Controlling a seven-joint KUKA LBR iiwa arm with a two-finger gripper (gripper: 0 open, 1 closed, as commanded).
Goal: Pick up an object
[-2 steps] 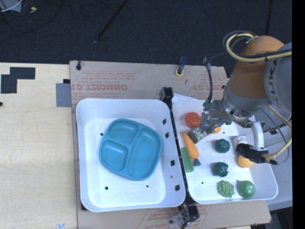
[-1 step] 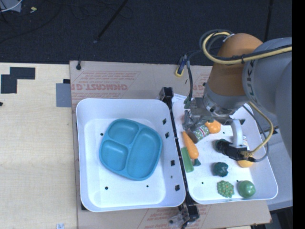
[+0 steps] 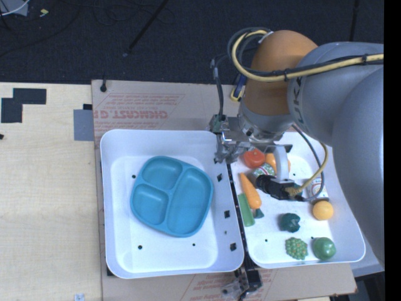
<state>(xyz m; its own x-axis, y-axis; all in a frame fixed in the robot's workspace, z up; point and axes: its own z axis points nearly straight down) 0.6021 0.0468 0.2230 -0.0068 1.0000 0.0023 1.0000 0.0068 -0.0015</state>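
- Red print runs along the cardboard sheet [image 3: 150, 108] under the two bins, on the strip beyond my jaws and off toward the blue-plate side. It is upside down and mirrored from this camera, and I cannot read it with any certainty.
- More red print sits on the cardboard's near edge, too small to read.

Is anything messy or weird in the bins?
Nothing looks spilled or broken. The blue plate sits a little crooked in the left bin. In the right bin, the carrot lies partly over a green stick-shaped toy by the middle wall. The other toy foods lie apart.
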